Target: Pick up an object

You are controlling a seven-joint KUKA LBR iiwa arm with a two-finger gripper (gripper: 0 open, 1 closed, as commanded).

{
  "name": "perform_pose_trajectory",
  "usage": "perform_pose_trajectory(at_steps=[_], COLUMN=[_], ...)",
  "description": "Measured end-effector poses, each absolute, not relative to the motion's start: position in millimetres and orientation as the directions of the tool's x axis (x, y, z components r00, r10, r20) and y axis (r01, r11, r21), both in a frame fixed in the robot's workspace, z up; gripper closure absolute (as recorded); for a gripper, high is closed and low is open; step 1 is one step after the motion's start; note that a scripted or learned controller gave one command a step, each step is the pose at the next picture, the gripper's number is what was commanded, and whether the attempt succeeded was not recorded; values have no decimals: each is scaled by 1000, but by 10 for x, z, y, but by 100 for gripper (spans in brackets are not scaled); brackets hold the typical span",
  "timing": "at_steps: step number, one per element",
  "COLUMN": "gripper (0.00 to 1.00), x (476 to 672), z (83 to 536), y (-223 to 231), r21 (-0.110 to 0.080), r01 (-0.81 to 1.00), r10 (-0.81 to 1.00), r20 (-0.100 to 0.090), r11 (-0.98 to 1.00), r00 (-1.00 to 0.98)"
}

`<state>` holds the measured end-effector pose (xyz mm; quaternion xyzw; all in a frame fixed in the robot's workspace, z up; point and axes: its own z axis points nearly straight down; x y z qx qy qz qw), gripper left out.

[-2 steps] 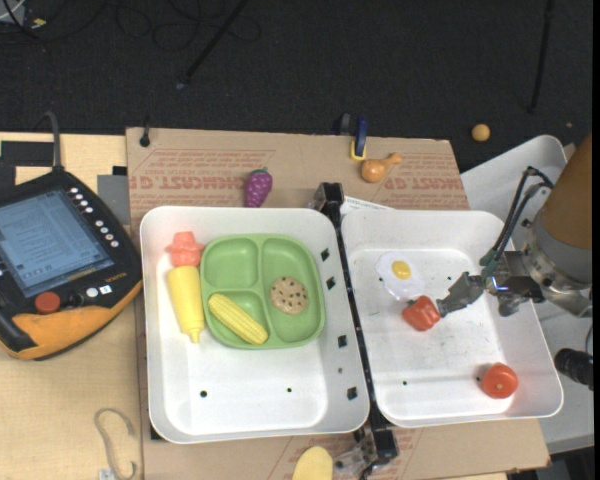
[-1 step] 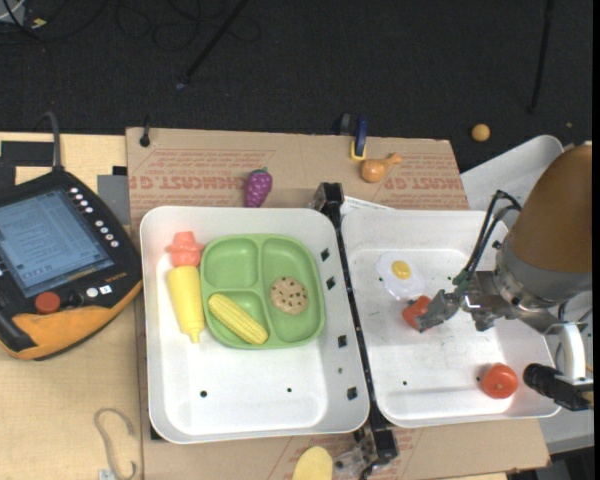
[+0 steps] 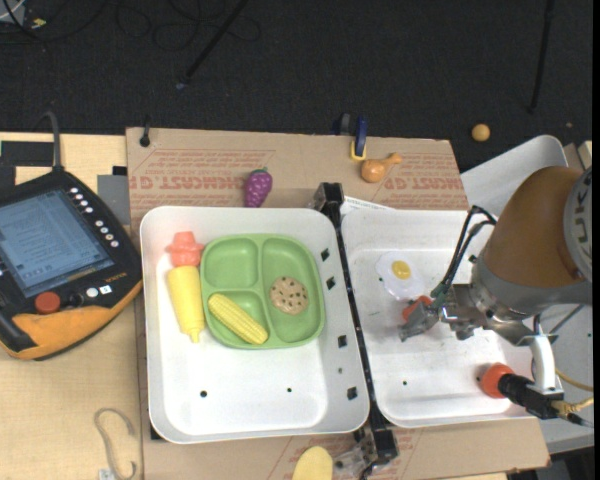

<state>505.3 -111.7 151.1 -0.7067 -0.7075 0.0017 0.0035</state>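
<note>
Down close to the floor of the right bin (image 3: 430, 393), near its middle: gripper (image 3: 420, 320), on the grey arm (image 3: 520, 293) with the orange band, reaching in from the right. Pincer apart or together: cannot tell, too small and too dark at the tip to read. Right at that tip, a small red-orange speck (image 3: 413, 310), too small to name; clamped or merely lying beneath, no telling. Up and to the left in the same bin, near the gripper but apart from it: toy fried egg (image 3: 398, 271), white with a yellow yolk, flat on the bin floor.

Over in the left bin (image 3: 240, 393): green divided plate (image 3: 230, 263), flat in the upper half. On the plate, a toy corn cob (image 3: 238, 319) in the lower-left compartment and a chocolate-chip cookie (image 3: 289, 294) in the right one. Just beside the plate's left rim, a yellow toy bottle (image 3: 186, 303), lying lengthwise, with a pink-orange toy (image 3: 183, 249) at its upper end.

Outside the bins, on the cardboard sheet (image 3: 200, 173): purple toy grapes (image 3: 258, 186) behind the left bin, an orange toy pear (image 3: 378, 167) behind the right bin, a yellow toy (image 3: 313, 463) at the front edge between the bins. Farther back on the dark floor, a small orange ball (image 3: 480, 132). Off to the left on the bench, a teach pendant (image 3: 50, 258), screen lit.
</note>
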Motion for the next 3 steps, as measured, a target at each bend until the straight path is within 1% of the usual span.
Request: perform_pose_trajectory(at_steps=[1,2,3], gripper=[0,0,100], x=[5065,5058,5054], z=[872,872,979], y=[-1081,-1089,-1111], r21=[-7,-4,-4], r01=[1000,1000,1000], r10=[1000,1000,1000], r20=[3,2,2], r11=[1,-5,-14], r00=[-1,5,14])
